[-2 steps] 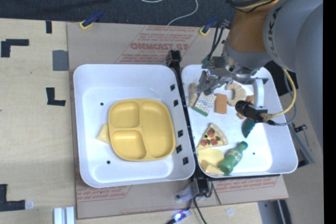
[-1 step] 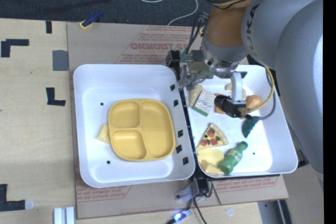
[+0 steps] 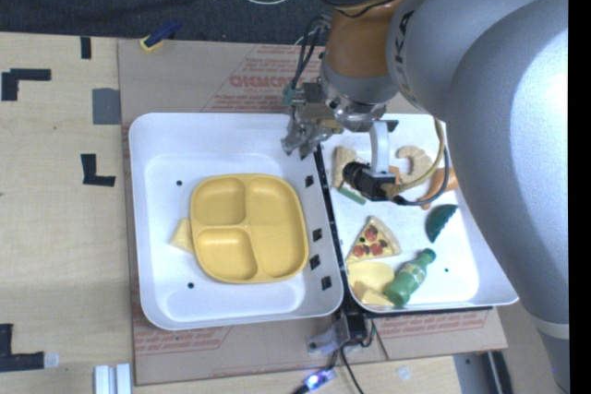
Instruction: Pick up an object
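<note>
Left bin [image 3: 152, 198]: a yellow divided plate [image 3: 249, 228] fills the middle; bare white floor runs along the far side and the near edge.
Plate's left edge: a pale yellow wedge [image 3: 179, 235] pokes out, narrowing that gap.
Right bin [image 3: 480, 286]: crowded with a pizza slice [image 3: 374, 240], a green bottle [image 3: 408, 279], a dark green piece [image 3: 440, 220] and a pretzel [image 3: 414, 161].
Above the right bin: the grey arm [image 3: 489, 69] overhangs its far half and right side.
Divider between bins: the gripper [image 3: 309, 138] sits over its far end.

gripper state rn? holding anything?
Gripper: cannot be told. It sits over the wall between the two bins, with nothing seen in its grasp.
</note>
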